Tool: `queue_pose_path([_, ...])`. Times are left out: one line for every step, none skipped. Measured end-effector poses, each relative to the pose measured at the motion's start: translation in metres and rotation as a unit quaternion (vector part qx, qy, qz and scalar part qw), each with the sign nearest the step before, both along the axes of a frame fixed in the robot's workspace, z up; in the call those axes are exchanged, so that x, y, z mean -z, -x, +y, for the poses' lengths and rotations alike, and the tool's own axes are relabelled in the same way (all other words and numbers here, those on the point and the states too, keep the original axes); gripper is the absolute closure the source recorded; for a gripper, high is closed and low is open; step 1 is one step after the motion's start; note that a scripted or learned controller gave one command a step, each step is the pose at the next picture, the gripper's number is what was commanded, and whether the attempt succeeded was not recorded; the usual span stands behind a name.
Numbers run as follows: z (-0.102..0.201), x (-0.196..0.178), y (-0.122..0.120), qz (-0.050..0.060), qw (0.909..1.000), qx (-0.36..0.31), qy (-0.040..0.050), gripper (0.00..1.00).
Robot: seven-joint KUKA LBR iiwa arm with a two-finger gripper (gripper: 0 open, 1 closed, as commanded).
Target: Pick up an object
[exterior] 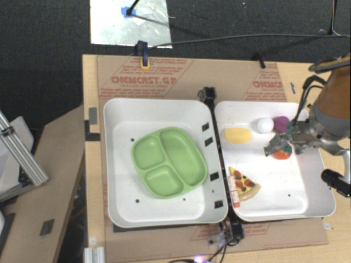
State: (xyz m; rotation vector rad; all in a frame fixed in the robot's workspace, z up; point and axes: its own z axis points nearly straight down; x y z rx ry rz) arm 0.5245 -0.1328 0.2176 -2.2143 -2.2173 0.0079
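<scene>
While round, the red ball (pixel 283 154) touches the gripper (pixel 278 148).

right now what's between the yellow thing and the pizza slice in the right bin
Nothing. In the camera view the stretch of white bin floor between the yellow object and the pizza slice is bare. The white ball sits off to the side.
</scene>
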Motion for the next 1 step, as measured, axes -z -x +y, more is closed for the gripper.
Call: queue_pose_path([0.0001, -0.0051, -0.0024, -0.005, 1.0, -0.001, 0.0009, 0.0])
